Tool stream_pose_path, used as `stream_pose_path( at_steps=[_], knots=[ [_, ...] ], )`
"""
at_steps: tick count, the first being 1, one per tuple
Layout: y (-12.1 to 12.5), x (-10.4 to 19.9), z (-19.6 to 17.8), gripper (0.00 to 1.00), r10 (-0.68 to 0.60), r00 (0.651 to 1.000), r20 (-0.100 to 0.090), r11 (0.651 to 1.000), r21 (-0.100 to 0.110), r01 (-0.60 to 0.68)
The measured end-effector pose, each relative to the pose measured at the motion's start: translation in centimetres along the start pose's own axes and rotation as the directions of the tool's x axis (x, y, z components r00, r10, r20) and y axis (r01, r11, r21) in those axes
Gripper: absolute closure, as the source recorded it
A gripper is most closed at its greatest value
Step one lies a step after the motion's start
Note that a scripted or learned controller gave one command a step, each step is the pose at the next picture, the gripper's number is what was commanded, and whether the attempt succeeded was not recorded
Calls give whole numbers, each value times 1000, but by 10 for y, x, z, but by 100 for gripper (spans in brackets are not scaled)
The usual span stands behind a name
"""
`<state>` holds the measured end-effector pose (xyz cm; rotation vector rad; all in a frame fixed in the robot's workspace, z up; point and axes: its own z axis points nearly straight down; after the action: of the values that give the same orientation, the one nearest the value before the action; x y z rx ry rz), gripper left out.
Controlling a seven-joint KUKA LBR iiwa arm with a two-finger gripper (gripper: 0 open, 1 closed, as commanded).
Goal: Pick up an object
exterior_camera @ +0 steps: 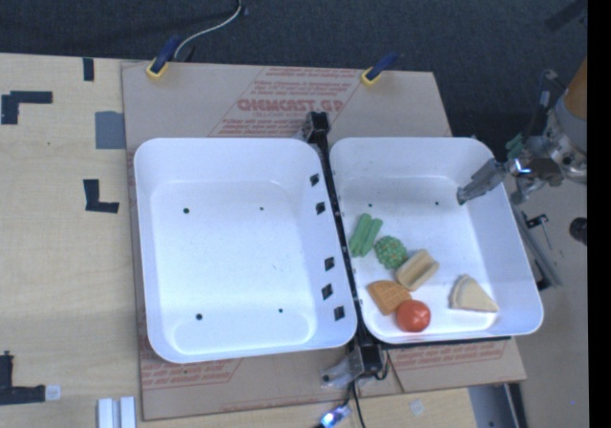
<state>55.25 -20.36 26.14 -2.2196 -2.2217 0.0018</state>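
Nearest the camera, a red tomato (412,315) lay close to the front wall of the right bin (431,160), with an orange wedge (388,295) touching it on the left and a pale wedge of cheese (472,295) a little to its right. Behind them sat a tan bread roll (417,268), a green broccoli floret (389,250) and a green pea pod (364,234), all gathered in the front half of that bin, which left its back half bare. The left bin (153,163) sat beside it on the table (57,225), their walls touching. The gripper (489,180) hung over the right bin's far right rim, apparently not yet brought in, well apart from every piece of food. Whether its fingers were spread or closed could not be told; nothing showed between them.
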Motion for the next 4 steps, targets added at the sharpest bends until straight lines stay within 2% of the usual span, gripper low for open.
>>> stream_pose_path(
  at_steps=[1, 2, 3, 4],
  knots=[
    [87, 34, -23, 0, -7, 1000, 1, 1000, -8, 7],
    [66, 98, 133, 0, -3, 1000, -6, 1000, 17, 3],
    [117, 110, 161, 0, -3, 1000, -1, 1000, -2, 3],
    [119, 142, -13, 0, -4, 1000, 1, 1000, -18, 4]
  ],
)
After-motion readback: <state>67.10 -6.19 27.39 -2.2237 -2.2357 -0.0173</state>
